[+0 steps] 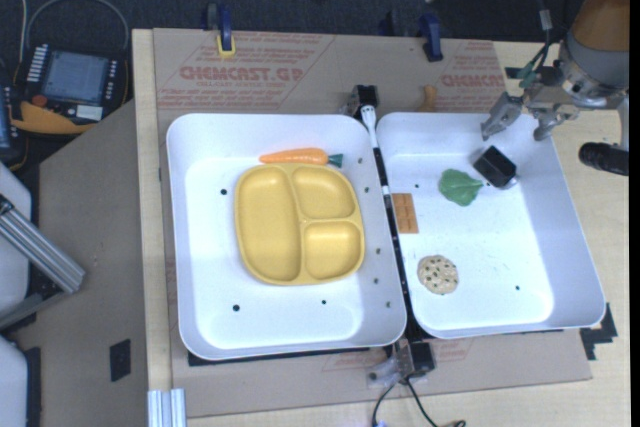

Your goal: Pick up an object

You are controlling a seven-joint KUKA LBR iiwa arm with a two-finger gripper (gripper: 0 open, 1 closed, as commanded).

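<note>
Two shallow white bins sit side by side: the left bin and the right bin. In the left half of the frame there is one yellow divided plate with three compartments, and one orange carrot just above it. In the right half there is one green leaf-shaped piece, one small black block at its upper right, one round cookie lower down, and one small brown rectangular piece near the bins' shared edge. Two blue clamps grip the board's top edge. One arm with one gripper shows at upper right
</note>
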